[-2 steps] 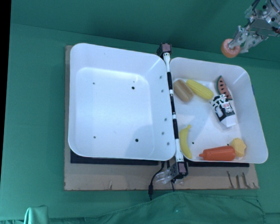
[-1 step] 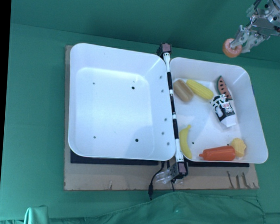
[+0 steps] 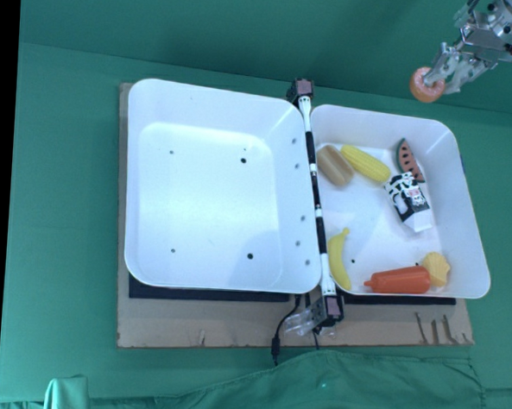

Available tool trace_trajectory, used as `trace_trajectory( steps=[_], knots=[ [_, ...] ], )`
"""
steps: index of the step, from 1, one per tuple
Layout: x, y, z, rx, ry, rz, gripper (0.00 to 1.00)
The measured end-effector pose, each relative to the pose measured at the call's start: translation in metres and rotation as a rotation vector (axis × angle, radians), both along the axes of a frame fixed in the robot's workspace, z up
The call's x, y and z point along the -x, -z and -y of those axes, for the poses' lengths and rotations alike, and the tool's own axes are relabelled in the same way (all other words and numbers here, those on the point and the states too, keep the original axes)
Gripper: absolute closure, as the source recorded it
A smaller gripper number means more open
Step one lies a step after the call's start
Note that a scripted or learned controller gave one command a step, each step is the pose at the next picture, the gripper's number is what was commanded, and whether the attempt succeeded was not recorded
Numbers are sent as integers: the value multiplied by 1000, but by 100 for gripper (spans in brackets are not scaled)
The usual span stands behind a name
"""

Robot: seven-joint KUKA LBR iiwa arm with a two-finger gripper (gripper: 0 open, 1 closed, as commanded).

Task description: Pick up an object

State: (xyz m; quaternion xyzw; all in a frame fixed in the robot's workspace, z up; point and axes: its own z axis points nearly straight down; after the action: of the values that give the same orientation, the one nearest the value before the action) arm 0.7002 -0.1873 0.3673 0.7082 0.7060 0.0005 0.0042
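Note:
My gripper hangs high at the top right, above the far edge of the right bin, and is shut on a small round orange-pink fruit, a peach. In the right bin lie a hot dog bun, a corn cob, a watermelon slice, a black-and-white milk carton, a banana, a red-orange carrot-like piece and a small yellow-orange piece.
The left bin stands beside the right one, with a black-and-white divider rod running between them. Both rest on a cardboard sheet over green cloth.

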Motion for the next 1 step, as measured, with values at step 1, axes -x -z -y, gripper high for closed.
trace_trajectory(
  steps=[1],
  knots=[
    [38,35,-8,-3,3,-9,100]
  ],
)
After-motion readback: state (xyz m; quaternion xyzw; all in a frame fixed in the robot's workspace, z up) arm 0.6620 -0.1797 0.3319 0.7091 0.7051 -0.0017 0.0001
